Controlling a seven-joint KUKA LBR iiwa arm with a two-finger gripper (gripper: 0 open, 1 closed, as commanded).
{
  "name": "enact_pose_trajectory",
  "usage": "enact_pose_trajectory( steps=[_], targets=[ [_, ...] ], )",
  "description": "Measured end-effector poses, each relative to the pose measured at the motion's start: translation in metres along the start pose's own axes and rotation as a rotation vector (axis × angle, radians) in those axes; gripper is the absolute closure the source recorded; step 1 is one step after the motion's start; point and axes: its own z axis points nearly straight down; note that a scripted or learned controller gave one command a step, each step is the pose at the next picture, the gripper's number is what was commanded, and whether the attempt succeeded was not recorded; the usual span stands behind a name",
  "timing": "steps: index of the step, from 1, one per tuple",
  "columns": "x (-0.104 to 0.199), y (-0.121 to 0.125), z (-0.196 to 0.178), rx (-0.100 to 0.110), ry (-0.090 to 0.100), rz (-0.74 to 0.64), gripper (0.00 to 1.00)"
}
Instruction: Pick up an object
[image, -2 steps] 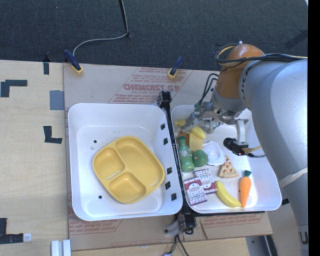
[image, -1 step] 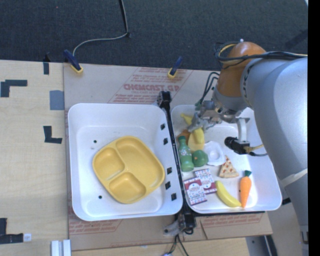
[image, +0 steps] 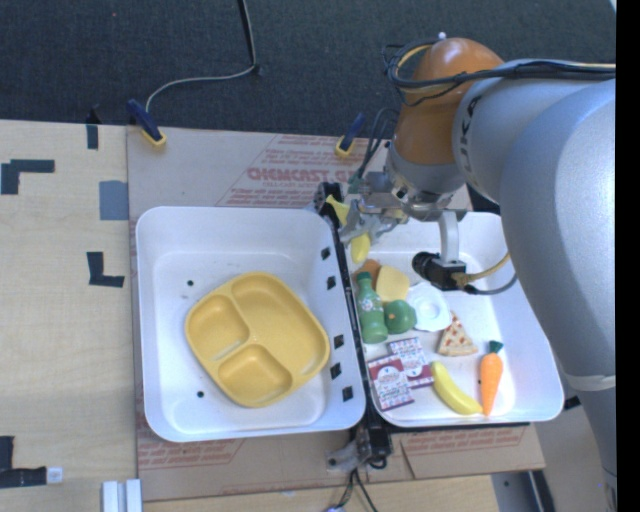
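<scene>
My gripper (image: 362, 218) hangs over the far left corner of the right bin (image: 520, 300), close to the wall between the two bins. A small yellow piece (image: 360, 246) shows right under it; whether it is held is unclear. Just below lie an orange piece (image: 367, 269), a yellow lemon-like toy (image: 393, 283), a green bottle (image: 369, 308) and a green round toy (image: 400, 317). Nearer the front are a white egg (image: 432, 308), a pizza slice (image: 456, 340), a carrot (image: 490, 378), a banana (image: 455, 391) and two red-and-white packets (image: 392, 372).
The left bin (image: 165, 300) holds a yellow divided plate (image: 257, 337). My arm's grey body (image: 560, 200) covers the right bin's far right side. Clamps (image: 146, 122) and cables lie beyond the bins on the cardboard.
</scene>
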Motion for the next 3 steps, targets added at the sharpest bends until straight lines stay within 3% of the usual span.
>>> enact_pose_trajectory(
  steps=[1,2,3],
  targets=[
    [0.072,-0.002,-0.028,0.002,0.0,0.001,1.0],
    [0.131,0.009,0.01,0.003,-0.001,0.001,1.0],
    [0.237,0.019,-0.018,0.002,0.0,-0.001,1.0]
  ],
)
